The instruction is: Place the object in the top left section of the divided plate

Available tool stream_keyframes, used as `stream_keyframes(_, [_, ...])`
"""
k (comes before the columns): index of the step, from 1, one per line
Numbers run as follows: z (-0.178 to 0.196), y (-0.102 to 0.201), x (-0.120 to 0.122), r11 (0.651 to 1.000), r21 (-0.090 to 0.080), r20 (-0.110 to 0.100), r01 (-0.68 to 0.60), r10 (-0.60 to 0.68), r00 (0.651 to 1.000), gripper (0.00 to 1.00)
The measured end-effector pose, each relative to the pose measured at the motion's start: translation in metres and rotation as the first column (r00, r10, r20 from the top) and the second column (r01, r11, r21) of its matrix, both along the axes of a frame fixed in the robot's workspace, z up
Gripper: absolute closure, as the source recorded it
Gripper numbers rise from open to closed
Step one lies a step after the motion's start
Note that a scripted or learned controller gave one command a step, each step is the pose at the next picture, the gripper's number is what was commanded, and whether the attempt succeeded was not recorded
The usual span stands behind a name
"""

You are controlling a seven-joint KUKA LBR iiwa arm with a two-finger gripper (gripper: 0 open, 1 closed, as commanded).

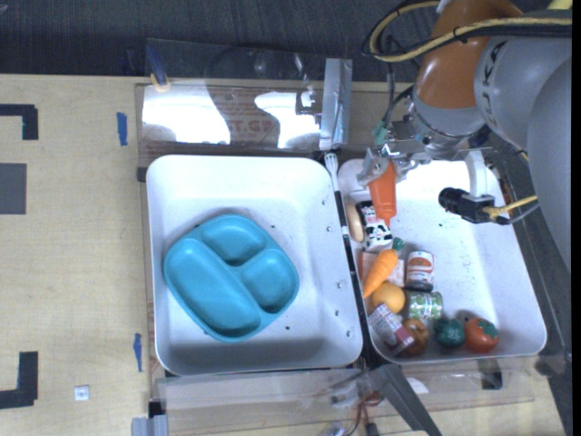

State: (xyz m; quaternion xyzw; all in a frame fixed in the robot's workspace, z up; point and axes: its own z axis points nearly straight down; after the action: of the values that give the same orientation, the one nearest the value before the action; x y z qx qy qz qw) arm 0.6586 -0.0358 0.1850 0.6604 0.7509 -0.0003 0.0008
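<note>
Gripping orange carrot point(385, 194) between clenched fingers, gripper point(385, 163) | carrot hangs near right bin's point(508, 271) upper-left corner, long axis vertical, tip down | blue divided plate point(231, 275) in left bin point(182, 189), centre

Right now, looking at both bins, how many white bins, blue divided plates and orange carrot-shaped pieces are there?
White bins: 2
Blue divided plate: 1
Orange carrot-shaped pieces: 2
Total: 5
</note>
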Motion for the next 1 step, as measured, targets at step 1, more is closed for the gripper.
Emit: stream_keyframes(1, [-0.0010,0.0295,-0.0103,0.811,0.001,-0.001,0.585,-0.585,0.811,1.00])
